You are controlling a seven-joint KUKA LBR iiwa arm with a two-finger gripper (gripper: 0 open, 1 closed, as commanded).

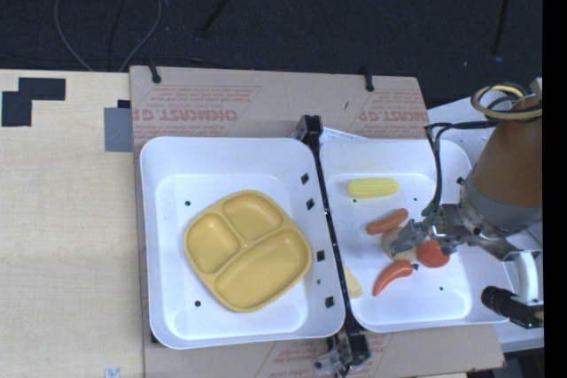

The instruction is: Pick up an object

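1. Far to the left of the fingers, a yellow plastic divided plate (247,250) is lying in the left white bin (168,190) on the desk (62,226); nothing is reaching for it.
2. Nearer, above and left of the fingers, a yellow toy corn cob (372,188) is resting in the right white bin (443,305), with an orange toy carrot (387,221) just below it.
3. Below and left of the fingers, a red-orange toy chili pepper (393,275) is lying loose on the bin floor.
4. The grey two-finger gripper (409,237) is hovering low between carrot and pepper; whether its fingers are apart or together I cannot tell.
5. Just right of the fingers, a round red toy tomato (432,254) is sitting touching the gripper body, partly hidden by it.
6. Judging progress: nothing is visibly being held, so the pick looks undone; grasping and lifting remain.
7. A pale yellow piece (353,282) by the bin divider is too cut off to identify.
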